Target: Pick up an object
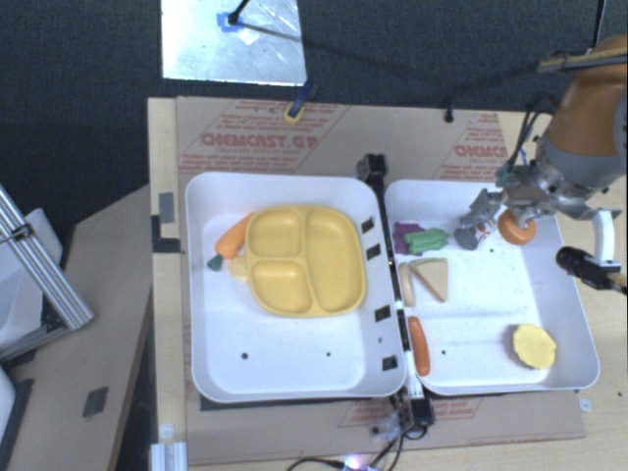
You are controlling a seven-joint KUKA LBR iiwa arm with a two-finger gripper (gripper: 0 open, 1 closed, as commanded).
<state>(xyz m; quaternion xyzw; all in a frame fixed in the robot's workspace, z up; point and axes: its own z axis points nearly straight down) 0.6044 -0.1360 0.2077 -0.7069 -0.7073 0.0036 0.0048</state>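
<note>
Gripper [478,226] hangs over the right bin [569,307], fingers slightly apart, nothing between them. Nearest target: green toy vegetable [428,238] at the bin's upper left, touching a purple piece [405,232]. Likely light rigid plastic, slippery; best pinched across its short width.

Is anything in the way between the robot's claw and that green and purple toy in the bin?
Nothing visible blocks it. The gripper sits in the right bin, just right of the green and purple toy, with bare white floor between them. The orange round piece lies on the gripper's other side, and the wedge lies below.
</note>
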